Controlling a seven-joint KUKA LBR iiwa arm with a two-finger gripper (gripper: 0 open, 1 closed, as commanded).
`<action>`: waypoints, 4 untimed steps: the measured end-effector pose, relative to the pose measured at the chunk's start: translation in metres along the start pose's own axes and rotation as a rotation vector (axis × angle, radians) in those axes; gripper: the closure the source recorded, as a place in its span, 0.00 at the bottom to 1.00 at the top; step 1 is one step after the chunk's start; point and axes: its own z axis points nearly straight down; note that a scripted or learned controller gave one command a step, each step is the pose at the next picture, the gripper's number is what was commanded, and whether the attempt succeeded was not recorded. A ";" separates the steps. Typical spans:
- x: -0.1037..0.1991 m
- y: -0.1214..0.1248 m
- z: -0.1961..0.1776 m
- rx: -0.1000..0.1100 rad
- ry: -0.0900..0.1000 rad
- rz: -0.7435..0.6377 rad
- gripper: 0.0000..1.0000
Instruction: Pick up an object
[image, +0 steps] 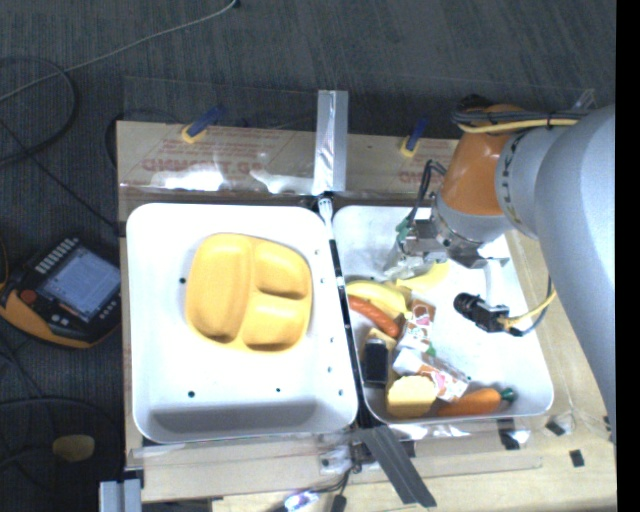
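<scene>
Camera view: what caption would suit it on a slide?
Robot arm's gripper lowered into the right bin of toy food; a yellow divided tray fills the left bin.

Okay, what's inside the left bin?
The left bin holds one thing: a yellow divided tray, lying on the white floor toward the back. Whatever might lie beneath that tray is covered, so it cannot be seen.
</scene>
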 end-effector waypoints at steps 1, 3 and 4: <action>0.047 0.043 -0.083 0.015 -0.004 0.068 1.00; 0.044 0.043 -0.134 0.017 -0.010 0.492 1.00; 0.041 0.023 -0.152 0.016 -0.012 0.862 1.00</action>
